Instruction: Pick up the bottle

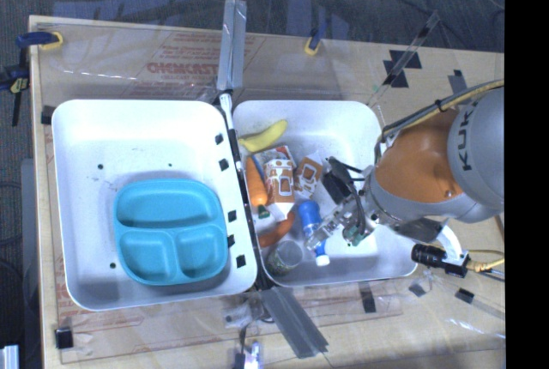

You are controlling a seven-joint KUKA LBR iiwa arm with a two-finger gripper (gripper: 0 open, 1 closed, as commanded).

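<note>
The tool (343, 221) hangs low in the right bin (360, 123), just beside the blue bottle (309, 221), which lies tilted near that bin's front edge, white cap toward the front. Whether the tool is open or has hold of anything I cannot tell — clutter hides it. A good grasp should straddle the bottle's body, clear of the carrot (256, 183) and snack packet (279, 174) — then lift straight up.

Blue bottle (308, 223) with white cap, lying tilted, cap end toward the front edge of the right bin (343, 273), near the bin's middle, among other items
</note>
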